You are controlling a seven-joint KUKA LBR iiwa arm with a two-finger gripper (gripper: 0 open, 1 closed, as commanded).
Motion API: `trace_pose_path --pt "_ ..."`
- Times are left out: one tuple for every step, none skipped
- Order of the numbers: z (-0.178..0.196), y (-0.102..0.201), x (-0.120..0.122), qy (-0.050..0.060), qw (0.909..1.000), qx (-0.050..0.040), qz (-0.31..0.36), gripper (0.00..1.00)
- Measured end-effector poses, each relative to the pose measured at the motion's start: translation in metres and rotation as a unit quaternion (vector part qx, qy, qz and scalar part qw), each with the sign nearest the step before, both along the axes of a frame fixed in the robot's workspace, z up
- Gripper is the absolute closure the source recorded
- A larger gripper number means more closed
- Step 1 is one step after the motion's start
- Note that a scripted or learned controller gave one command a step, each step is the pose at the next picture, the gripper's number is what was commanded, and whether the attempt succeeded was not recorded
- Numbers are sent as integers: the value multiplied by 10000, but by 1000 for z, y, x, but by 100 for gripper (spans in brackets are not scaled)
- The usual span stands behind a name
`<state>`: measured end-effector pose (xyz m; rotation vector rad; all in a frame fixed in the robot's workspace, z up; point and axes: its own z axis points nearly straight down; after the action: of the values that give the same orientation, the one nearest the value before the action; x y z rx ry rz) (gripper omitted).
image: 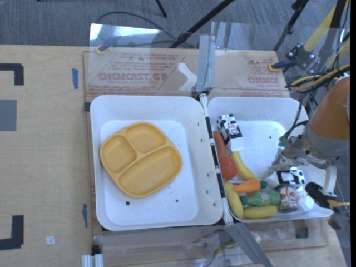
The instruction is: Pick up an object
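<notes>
The arm [328,121] reaches in from the right and hangs low over the right bin [261,113], its gripper [289,163] just above the bin's front right part. Whether the jaws are wide or narrow I cannot tell; they are too blurred against the clutter beneath. Right under the gripper lies a black-and-white cow toy [291,176], and I cannot tell if they touch. A second cow [228,125] stands near the bin's back left. Along the left wall lie a red toy [225,163], a banana [242,166] and, further front, a carrot [247,187]. A green toy [262,198] and a yellow piece [259,211] rest against the front wall, with a small packet [288,200] beside them. The left bin [111,107] holds a yellow divided plate [141,158], lying flat, slightly turned. Both bins sit on the table [39,149].
</notes>
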<state>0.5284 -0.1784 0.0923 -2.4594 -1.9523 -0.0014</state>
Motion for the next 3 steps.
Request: trace_pose_path --pt "101 37 43 34 10000 -6 -44 100" --pt "88 129 72 33 9992 -15 -404 100" --pt "88 259 102 41 9981 -21 -609 100"
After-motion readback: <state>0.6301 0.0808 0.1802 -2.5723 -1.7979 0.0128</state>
